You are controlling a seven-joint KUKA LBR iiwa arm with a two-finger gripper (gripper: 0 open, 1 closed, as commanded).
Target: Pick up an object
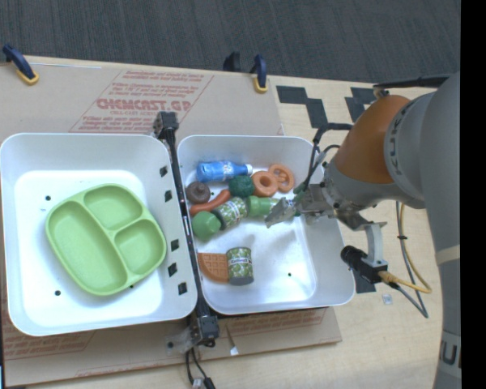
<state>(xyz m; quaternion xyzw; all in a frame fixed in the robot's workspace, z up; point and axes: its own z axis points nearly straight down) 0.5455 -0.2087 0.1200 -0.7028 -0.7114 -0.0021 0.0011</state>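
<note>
The right bin (328,286) holds a heap of toy food along its far side. I see a blue bottle (221,170), an orange ring (265,184), a pretzel (282,174), a brown donut (198,192), a dark green piece (241,186), a green bottle (232,211) and a green ball (205,225). Nearer the front lie a green can (240,266) and a waffle piece (212,266). My gripper (280,212) is low in this bin, at the right end of the heap, beside a light green piece (259,206). I cannot see anything gripped.
The left bin (16,298) holds a green divided plate (105,237). A black divider (178,217) with clips runs between the bins. The bare white floor of the right bin (296,262) lies in front of the gripper. Cardboard lies under both bins.
</note>
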